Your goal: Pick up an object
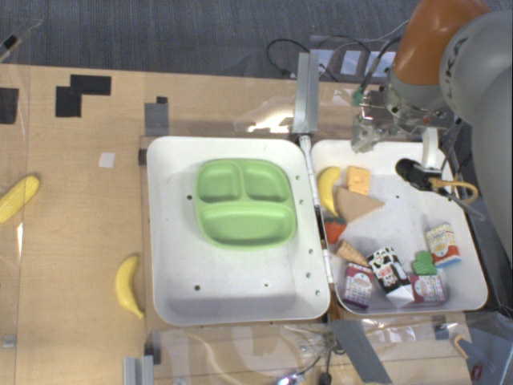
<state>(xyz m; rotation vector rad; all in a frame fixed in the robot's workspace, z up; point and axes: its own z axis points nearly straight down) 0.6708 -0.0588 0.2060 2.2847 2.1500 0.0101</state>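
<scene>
- Gripper [367,128]: seen from above at the far left corner of the right bin [473,295], hanging below the arm's orange band [433,34]. Whether its fingers stand apart or together cannot be told, for the wrist hides them and the tip is blurred; nothing is visible between them, and no contact with any object can be confirmed.
- Banana in bin [327,189]: the object lying nearest the gripper, against the left wall of the right bin. Yellow, curved, its long axis running roughly from the far side to the near side of the bin, with the bulge towards the left wall.
- Cheese block [358,180]: a small orange-yellow piece just beside the banana in bin, on its right.
- Tan wedge [357,207]: a flat brown triangular piece near the cheese block, its point directed right.
- Near end of the right bin: a black-and-white carton [387,269], a purple packet [357,285], a green item [424,263] and a red-and-white carton [442,244], crowded together.
- Left bin [172,295]: holds a green divided plate [243,202] with three compartments, lying flat near the centre.
- Bench [72,279]: two loose bananas, one [128,285] just beside the left bin and one [16,199] at the left edge.
</scene>
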